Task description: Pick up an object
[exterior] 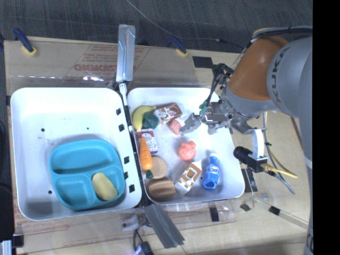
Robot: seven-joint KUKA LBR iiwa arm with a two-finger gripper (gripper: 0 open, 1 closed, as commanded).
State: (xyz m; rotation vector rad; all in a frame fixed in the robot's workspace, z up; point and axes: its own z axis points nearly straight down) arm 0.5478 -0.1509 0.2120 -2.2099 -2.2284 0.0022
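Pink-orange ball [186,151] loose on the right bin [226,191] floor — just below the gripper [192,122], apart from it. Small red-and-white carton [175,125] just left of the fingertips, not between them. Blue bottle [211,172] further below. Gripper low over the bin — jaw state impossible to tell, nothing visibly held.

The bench [79,57] bears two white bins, left [32,105] and right [159,93], side by side.
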